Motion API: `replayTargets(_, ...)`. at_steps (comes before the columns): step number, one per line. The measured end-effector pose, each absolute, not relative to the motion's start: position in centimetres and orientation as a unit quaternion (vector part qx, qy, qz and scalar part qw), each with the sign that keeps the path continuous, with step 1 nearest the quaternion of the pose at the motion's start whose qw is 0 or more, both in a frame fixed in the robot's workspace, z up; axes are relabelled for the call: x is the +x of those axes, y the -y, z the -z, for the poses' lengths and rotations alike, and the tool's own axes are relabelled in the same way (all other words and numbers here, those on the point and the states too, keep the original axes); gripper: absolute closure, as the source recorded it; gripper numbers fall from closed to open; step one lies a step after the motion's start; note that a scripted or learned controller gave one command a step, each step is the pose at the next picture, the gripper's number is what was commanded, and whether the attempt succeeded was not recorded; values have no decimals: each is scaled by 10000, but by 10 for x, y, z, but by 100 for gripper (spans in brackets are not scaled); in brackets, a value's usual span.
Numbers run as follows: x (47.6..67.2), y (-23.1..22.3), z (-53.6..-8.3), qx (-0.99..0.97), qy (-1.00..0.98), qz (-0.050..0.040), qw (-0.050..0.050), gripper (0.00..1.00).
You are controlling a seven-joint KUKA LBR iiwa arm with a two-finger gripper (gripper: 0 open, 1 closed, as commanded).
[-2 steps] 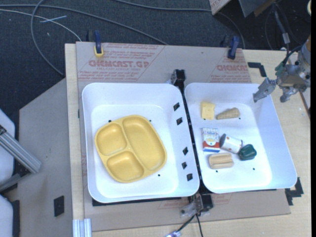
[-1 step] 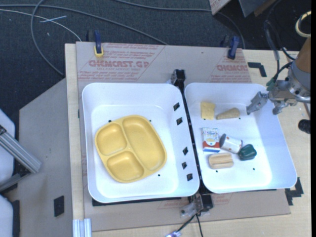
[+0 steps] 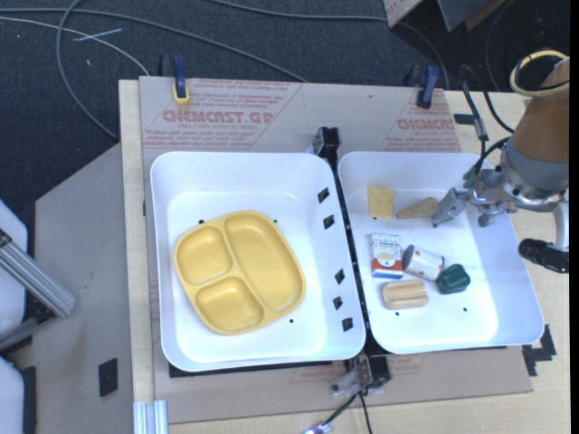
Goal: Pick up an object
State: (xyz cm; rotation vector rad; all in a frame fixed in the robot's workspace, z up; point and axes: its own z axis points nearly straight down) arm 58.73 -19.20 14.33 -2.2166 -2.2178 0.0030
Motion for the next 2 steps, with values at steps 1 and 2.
replayTargets(1,587,191,-92,-7069,7073,-7,20,0)
replayTargets(2,588,192,-105,-7071,7072,7,1,100)
